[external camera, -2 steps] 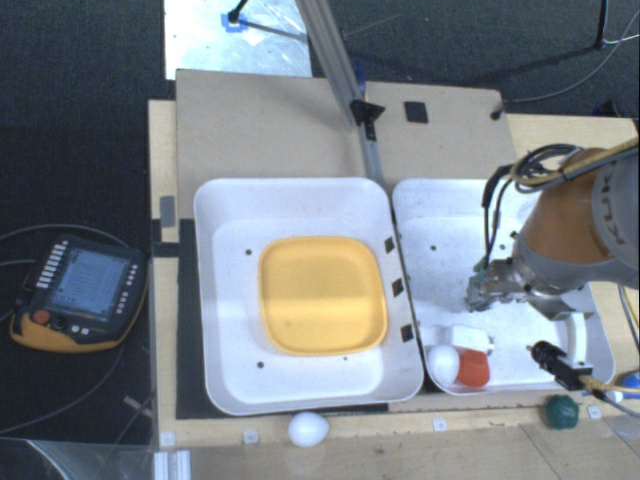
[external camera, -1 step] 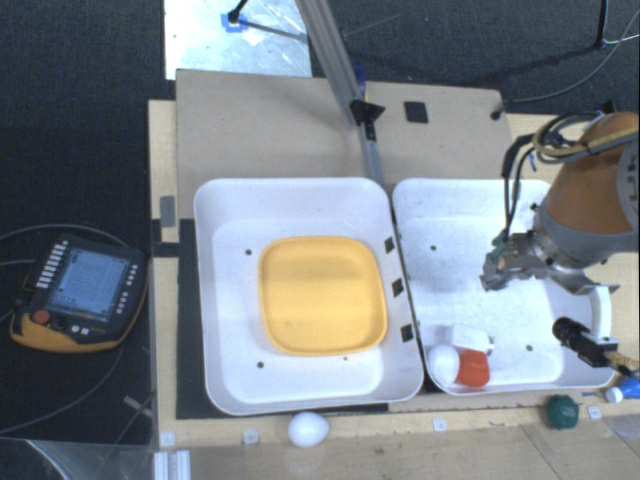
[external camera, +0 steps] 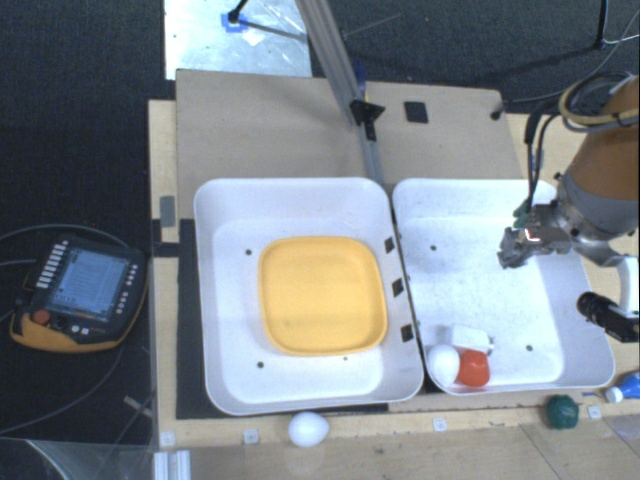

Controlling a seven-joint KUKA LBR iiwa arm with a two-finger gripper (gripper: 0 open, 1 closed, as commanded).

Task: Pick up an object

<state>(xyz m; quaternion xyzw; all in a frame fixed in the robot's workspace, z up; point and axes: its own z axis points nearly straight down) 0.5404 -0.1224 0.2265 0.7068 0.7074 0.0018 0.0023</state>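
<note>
Bench (external camera: pixel 440 148) of pale board, carrying two shallow white bins side by side. Left bin (external camera: pixel 225 268) holding a yellow square plate (external camera: pixel 323 294) with rounded corners, lying flat near the middle of the bin floor, edges roughly parallel to the bin walls.

Right bin (external camera: pixel 450 208) with objects gathered at its near edge, toward the corner shared with the left bin: a white ball (external camera: pixel 441 362) touching a red-orange ball (external camera: pixel 473 369), and just behind them a small white flat piece (external camera: pixel 470 337), long axis roughly along the bin's near edge, shape too small to make out further. No clear long axis or pointing direction for either ball.

Arm (external camera: pixel 605 168) reaching in over the right edge of the bench, orange band above a grey wrist. Hand (external camera: pixel 520 246) hovering over the right half of the right bin, well apart from the balls at the near edge, nothing visible between the fingers; open or clenched impossible to tell at this size.

Outside the bins, along the near edge of the bench: a white egg-shaped object (external camera: pixel 308 429) below the left bin, a dark green ball (external camera: pixel 562 411) near the right near corner. Off the bench to the left, a control pendant (external camera: pixel 77 301) with a lit screen and cable.
</note>
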